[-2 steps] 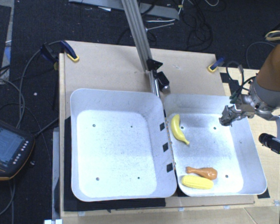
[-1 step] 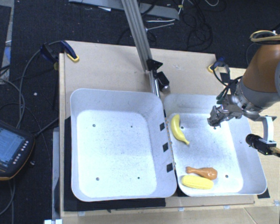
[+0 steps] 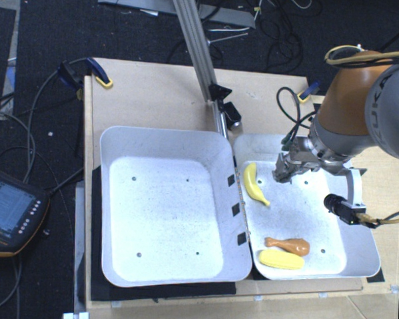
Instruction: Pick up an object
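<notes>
In the right bin (image 3: pixel 354 260) lie three toy foods. A yellow banana (image 3: pixel 253 184) rests near the bin's left wall. A brown drumstick (image 3: pixel 290 245) lies toward the front, with a yellow lemon-like piece (image 3: pixel 281 260) just in front of it. My gripper (image 3: pixel 283 172) hangs over the back of the right bin, a little to the right of the banana's upper end. Nothing shows between its fingers, and its dark tip hides how they stand.
The left bin (image 3: pixel 120 145) is a large white tray beside the right one. A slanted metal pole (image 3: pixel 201 55) with a black clamp rises behind the bins. A small black unit on a cable (image 3: pixel 340 208) hangs over the right bin's right side.
</notes>
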Controlling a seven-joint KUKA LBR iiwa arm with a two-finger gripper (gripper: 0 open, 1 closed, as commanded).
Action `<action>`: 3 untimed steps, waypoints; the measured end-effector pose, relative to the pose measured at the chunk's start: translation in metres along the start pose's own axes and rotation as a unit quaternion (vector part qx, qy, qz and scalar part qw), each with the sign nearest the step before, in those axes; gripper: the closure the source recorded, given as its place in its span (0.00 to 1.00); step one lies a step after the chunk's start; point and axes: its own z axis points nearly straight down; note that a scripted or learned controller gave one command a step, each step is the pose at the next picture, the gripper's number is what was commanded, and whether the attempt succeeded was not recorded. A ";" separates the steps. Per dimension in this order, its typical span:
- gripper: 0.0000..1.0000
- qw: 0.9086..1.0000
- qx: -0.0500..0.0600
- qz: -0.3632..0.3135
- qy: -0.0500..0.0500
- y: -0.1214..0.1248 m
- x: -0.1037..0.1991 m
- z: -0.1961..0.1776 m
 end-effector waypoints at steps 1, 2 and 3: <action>1.00 1.000 -0.001 0.000 0.000 -0.002 0.052 -0.016; 1.00 1.000 -0.001 0.000 0.000 -0.003 0.103 -0.030; 1.00 1.000 0.000 0.000 0.000 -0.007 0.155 -0.040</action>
